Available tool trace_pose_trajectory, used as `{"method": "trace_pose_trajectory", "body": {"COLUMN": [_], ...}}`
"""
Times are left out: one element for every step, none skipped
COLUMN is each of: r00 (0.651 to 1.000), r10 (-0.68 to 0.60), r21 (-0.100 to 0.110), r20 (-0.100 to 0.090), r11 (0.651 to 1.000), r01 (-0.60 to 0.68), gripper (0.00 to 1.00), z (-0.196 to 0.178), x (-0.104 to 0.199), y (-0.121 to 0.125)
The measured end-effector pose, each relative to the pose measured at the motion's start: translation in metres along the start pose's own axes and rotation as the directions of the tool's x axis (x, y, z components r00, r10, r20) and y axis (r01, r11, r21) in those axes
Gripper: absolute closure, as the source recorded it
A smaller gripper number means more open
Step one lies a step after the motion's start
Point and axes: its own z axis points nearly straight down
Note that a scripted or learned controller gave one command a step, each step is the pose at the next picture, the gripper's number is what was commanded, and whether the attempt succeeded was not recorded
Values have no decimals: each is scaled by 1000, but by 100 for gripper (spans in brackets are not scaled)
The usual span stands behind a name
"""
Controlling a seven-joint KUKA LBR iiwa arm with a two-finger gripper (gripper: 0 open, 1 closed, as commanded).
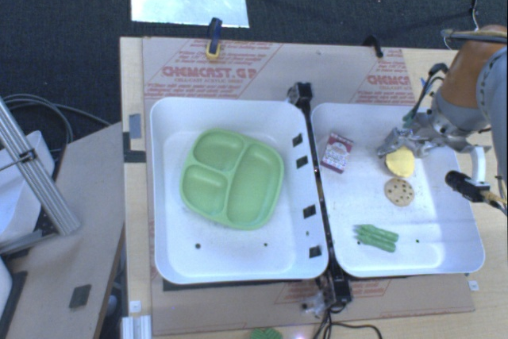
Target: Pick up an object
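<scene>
The right bin (456,250) holds a small red box (336,152), a yellow rounded piece (401,164), a brown cookie with dark chips (399,191) and a green bean pod (375,236). My gripper (406,141) hangs low over the bin's upper right part, right at the top edge of the yellow piece and partly covering it. The grey arm with its orange band (476,59) comes in from the right. The view does not reveal whether anything is held.
The left bin (171,250) carries a light green divided plate (232,178). A black divider with clips (311,179) runs between the bins. A yellow clamp (213,40) sits at the board's back edge.
</scene>
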Motion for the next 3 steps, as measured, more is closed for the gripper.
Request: {"method": "trace_pose_trajectory", "body": {"r00": [1000, 1000, 1000], "r10": [-12, -16, -15], "r21": [-8, -2, -11], "r20": [1, -6, -4], "r11": [1000, 1000, 1000], "r01": [12, 16, 15], "gripper": [100, 100, 100], "z": [-15, -2, -110], "x": [5, 95, 152], "y": [4, -12, -57]}}
